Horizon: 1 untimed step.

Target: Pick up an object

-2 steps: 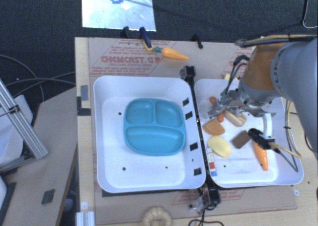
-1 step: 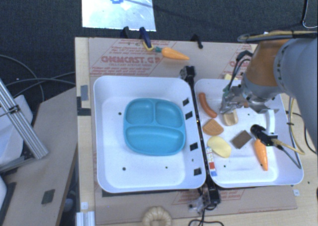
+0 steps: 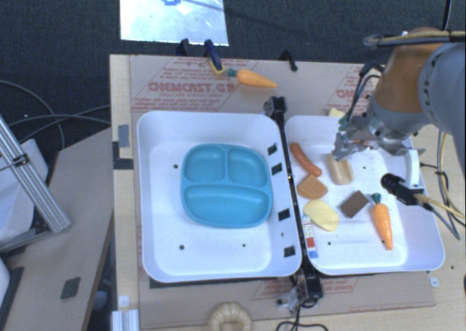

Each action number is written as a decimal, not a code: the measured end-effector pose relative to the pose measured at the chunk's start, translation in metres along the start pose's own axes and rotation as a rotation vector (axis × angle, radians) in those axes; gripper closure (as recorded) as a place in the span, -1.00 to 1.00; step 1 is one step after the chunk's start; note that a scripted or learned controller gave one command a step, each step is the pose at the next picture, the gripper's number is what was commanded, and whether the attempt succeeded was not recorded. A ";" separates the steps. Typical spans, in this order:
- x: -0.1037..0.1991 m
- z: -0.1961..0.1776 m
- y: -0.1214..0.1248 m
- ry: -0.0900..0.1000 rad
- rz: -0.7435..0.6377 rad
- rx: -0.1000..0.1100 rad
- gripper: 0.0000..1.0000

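My gripper (image 3: 344,149) hangs low over the back of the right bin (image 3: 429,249), right above the top end of a beige bread-like piece (image 3: 340,172). It looks close to or touching that piece; I cannot tell which. Left of it lies a red sausage (image 3: 306,160). In front lie an orange toast slice (image 3: 312,188), a yellow potato (image 3: 321,214), a brown block (image 3: 354,204) and a carrot (image 3: 382,225). A yellow item (image 3: 335,112) peeks out behind the arm at the bin's back rim.
The left bin (image 3: 160,249) holds a blue divided plate (image 3: 226,184). A second carrot (image 3: 251,78) lies on the cardboard behind the bins. A black divider (image 3: 287,177) runs between the bins. The grey arm (image 3: 429,82) covers the right bin's back right corner.
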<state>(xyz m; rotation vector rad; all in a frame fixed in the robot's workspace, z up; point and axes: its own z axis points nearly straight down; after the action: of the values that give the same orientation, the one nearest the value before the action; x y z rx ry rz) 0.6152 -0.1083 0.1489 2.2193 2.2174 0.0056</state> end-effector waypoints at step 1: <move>-0.009 -0.058 -0.001 -0.001 0.000 -0.002 1.00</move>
<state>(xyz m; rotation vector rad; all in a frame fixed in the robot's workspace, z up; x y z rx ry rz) 0.6138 -0.1177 0.2072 2.2171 2.2161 0.0070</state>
